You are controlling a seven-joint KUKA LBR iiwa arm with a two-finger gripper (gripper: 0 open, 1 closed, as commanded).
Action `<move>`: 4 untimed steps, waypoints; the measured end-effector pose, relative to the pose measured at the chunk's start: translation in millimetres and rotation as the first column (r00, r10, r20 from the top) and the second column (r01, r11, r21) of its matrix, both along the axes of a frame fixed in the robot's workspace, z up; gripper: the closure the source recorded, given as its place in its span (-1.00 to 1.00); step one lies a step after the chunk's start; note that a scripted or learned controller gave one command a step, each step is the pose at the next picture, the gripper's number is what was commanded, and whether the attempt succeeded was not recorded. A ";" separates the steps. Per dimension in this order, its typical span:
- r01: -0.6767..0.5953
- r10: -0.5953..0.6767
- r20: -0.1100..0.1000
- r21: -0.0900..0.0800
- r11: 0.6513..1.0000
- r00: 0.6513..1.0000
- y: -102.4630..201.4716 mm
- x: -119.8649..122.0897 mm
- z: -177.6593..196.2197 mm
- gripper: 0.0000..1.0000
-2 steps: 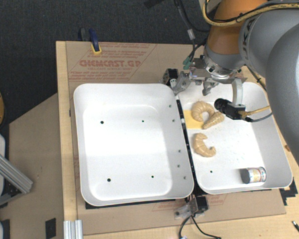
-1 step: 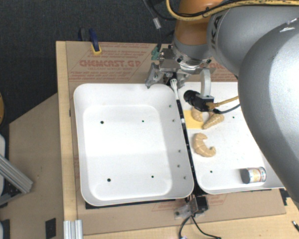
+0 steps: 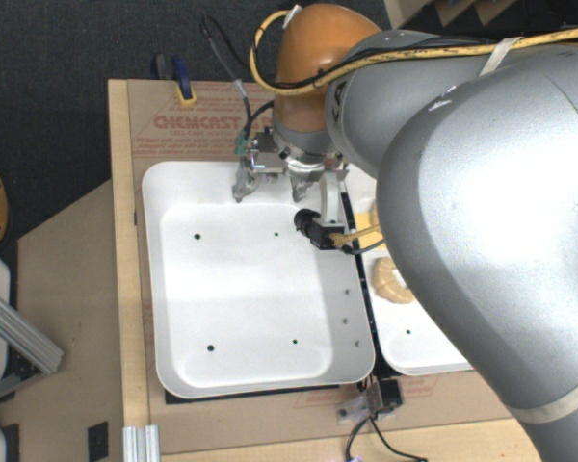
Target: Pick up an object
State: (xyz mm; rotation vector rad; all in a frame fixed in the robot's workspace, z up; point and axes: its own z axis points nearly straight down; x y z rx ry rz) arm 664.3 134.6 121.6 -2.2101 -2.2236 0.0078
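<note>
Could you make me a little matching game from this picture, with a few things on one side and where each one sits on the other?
Things:
1. end effector
2. tan object
3. blue clamp
4. orange band

Places:
A. in the right bin, beside the arm
B. at the board's far edge, beyond both bins
C. over the far edge of the left bin
D. on the arm, just above the wrist

Pairs: 1-C, 2-A, 3-B, 4-D

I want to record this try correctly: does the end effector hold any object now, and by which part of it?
Nothing is held. The end effector hangs over the far edge of the left bin, its fingers apart with nothing between them.
</note>
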 end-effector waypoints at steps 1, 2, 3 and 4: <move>0.001 -0.001 0.017 0.003 1.000 1.000 41.4 3.1 86.9 -1.00; 0.002 -0.002 -0.002 -0.002 1.000 1.000 82.0 -1.7 -22.9 -1.00; 0.009 -0.009 0.000 -0.002 1.000 1.000 38.4 -161.0 -36.6 -1.00; 0.010 -0.010 0.011 0.001 1.000 1.000 39.7 -154.2 -24.7 1.00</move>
